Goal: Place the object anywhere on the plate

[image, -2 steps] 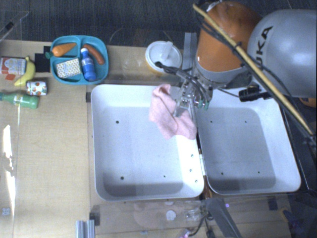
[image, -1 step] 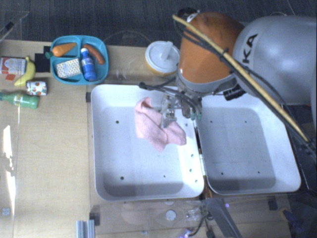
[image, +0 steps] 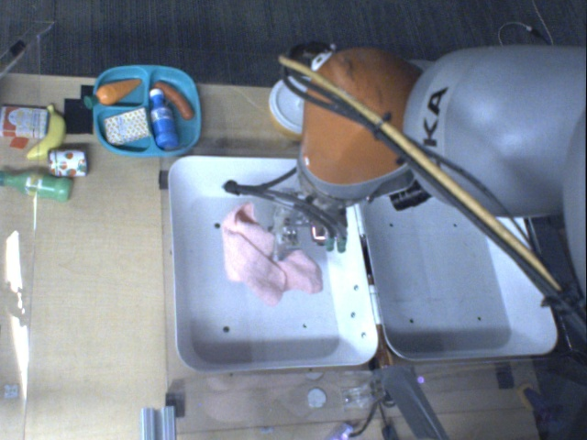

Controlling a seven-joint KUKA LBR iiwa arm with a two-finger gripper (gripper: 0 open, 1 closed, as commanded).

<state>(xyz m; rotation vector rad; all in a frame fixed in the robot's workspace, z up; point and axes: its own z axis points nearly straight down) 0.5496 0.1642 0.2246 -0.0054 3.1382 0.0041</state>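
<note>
Grey arm (image: 477, 126) bent over pink cloth (image: 261, 255)

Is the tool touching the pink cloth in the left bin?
Cannot tell. In the camera view the tool overlaps the pink cloth from above, with no plain contact or gap visible.

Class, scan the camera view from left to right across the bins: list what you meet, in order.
Left bin → pink cloth → pincer → right bin.
</note>
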